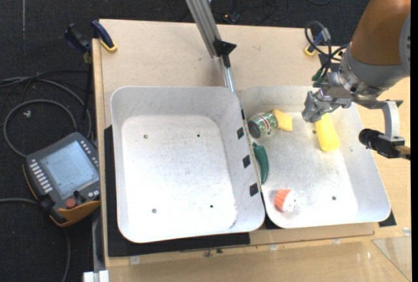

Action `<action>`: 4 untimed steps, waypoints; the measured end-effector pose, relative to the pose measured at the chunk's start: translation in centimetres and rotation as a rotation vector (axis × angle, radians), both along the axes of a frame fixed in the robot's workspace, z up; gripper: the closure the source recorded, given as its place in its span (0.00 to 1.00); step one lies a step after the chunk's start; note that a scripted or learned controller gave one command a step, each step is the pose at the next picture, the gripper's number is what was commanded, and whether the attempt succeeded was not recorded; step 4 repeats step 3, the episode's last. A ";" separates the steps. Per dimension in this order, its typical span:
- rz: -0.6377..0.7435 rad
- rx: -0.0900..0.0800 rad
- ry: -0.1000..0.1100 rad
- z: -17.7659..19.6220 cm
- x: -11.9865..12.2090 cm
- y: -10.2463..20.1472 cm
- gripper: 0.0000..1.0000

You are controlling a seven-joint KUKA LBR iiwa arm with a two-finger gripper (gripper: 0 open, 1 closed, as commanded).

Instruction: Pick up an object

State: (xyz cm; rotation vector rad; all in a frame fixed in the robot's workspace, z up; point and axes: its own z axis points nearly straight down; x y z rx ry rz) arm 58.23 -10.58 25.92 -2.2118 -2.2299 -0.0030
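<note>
In the camera view the tool (pixel 318 109) hangs low over the right bin (pixel 366 205), its tip right at the upper end of a yellow block (pixel 326 135); whether it is open or gripping cannot be told. To its left lie one green can (pixel 262 124) and one small yellow piece (pixel 283 121). Further left, one green item (pixel 261 161). Below, one orange-and-white toy (pixel 285 200). Two bins sit on the counter (pixel 163 55); the left bin (pixel 130 101) lies well to the tool's left.

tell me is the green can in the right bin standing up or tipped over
Tipped over: the green can lies on its side on the right bin floor, its round end showing.
</note>
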 end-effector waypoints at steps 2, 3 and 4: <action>-0.001 0.000 0.003 -1.2 -1.6 10.8 1.00; -0.001 0.000 0.005 -2.1 -3.9 15.5 1.00; -0.001 0.000 0.005 -2.1 -3.9 15.5 1.00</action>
